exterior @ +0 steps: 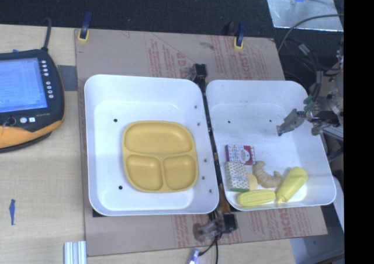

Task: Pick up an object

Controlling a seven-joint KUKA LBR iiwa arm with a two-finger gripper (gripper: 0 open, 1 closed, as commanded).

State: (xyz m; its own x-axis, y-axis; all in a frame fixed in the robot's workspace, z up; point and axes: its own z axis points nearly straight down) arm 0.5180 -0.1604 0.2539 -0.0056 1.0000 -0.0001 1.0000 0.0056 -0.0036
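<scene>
Table carries two white bins; gripper [298, 121] over right bin [315, 195], finger state unclear. Yellow corn cob [291, 184] lies below gripper, long axis diagonal, near front wall.

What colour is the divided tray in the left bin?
Yellow; the divided tray shows plainly in the camera view.

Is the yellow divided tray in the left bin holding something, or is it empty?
Empty. The yellow divided tray lies flat in the left bin, and all three of its compartments show only bare yellow surface.
</scene>
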